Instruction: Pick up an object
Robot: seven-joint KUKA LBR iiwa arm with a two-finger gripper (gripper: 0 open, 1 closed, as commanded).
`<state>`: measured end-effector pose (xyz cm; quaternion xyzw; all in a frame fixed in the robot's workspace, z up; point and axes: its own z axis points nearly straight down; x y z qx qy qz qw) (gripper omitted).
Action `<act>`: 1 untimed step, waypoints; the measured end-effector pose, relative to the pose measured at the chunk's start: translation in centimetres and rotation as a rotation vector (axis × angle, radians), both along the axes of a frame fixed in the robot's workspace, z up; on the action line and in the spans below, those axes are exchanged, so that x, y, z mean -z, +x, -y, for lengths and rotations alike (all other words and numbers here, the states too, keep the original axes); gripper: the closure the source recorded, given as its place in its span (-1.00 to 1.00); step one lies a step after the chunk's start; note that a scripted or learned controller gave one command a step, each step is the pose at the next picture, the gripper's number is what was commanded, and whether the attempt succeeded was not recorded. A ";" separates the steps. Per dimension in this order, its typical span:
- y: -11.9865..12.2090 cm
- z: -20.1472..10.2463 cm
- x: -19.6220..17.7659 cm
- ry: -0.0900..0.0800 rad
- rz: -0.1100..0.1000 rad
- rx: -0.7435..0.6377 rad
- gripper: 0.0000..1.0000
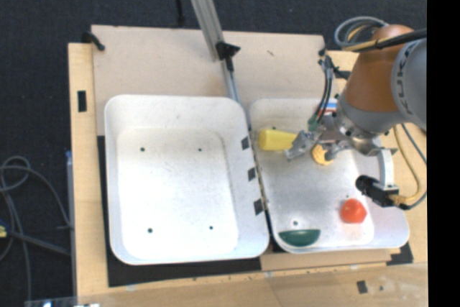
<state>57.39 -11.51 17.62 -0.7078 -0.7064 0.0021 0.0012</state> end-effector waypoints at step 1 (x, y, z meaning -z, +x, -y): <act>-0.2 0.7 4.4 -0.001 0.002 -0.001 -1.00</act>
